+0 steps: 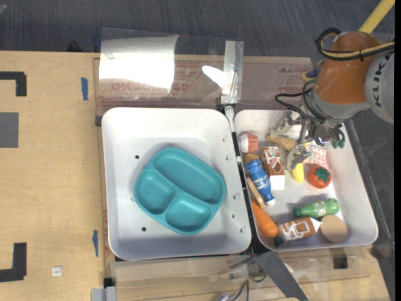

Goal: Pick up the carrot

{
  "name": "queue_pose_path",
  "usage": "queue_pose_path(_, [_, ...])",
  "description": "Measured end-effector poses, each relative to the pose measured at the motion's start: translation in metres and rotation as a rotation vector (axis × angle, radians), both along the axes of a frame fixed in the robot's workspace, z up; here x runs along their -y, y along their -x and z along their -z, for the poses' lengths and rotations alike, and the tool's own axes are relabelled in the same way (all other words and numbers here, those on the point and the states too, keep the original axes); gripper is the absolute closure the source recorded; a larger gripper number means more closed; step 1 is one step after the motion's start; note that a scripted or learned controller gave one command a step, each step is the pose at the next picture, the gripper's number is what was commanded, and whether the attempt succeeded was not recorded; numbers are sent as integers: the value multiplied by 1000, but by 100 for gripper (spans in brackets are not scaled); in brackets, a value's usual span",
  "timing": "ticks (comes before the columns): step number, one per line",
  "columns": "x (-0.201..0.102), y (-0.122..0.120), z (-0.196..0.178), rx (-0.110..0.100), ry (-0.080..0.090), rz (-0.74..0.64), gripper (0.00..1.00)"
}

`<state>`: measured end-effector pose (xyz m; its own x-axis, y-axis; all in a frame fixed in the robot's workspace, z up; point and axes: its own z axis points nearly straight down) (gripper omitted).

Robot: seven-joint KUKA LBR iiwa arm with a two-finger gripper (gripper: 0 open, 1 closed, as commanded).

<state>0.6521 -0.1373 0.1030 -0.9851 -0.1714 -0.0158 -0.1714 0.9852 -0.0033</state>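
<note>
Orange-banded arm point(344, 74) reaching down | gripper point(307, 144) opening unclear | carrot point(264, 220) lies apart

I see my arm point(369, 74) reaching in from the right of the camera view, near the top corner. Its grey link carries the orange band point(343, 68), which bulges round just above the wrist. Black cables loop over and beside that orange part. Below it the wrist points down and slightly leftward, ending in the gripper point(307, 144), a metallic cluster hanging low at the far end of the right-hand side of the surface.
</note>
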Motion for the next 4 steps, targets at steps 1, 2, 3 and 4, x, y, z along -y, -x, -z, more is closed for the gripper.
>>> queue_pose_path(1, [62, -12, 16, -39, -7, 409, 0])
queue_pose_path(2, [28, 53, 15, -9, -1, -78, 0])
queue_pose_path(3, [38, 129, 14, -9, 1, -76, 0])
queue_pose_path(4, [36, 124, 1, 4, 4, -79, 100])
